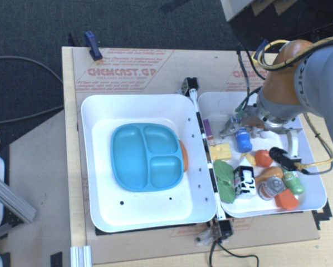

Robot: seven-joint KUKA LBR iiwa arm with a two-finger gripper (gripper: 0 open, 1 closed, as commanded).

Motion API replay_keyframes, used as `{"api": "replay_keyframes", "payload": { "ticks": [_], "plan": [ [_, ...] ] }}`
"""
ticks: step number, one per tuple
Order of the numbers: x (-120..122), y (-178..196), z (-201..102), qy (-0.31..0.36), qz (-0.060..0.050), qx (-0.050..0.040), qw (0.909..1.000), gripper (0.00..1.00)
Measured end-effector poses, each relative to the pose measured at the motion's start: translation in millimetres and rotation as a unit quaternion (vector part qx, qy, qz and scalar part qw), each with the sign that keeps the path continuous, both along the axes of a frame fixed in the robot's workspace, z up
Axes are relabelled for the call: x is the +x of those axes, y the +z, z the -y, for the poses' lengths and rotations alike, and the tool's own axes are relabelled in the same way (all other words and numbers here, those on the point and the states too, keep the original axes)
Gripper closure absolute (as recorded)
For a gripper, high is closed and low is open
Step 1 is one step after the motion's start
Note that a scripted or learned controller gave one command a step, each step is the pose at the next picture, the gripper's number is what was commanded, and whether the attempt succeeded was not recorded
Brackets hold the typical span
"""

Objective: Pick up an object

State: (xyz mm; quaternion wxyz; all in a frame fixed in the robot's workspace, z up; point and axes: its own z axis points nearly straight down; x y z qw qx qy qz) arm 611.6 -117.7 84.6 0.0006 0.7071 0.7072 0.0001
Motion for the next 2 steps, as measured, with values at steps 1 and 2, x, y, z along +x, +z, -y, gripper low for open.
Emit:
{"api": "replay_keyframes", "payload": {
  "ticks": [1, 2],
  "plan": [
    [1, 10, 0, 0.000, 0.001, 0.0001, 1.0000, 1.00],
    [-1, 101, -75, 0.001, 0.001, 0.0007, 1.0000, 1.00]
  ]
}}
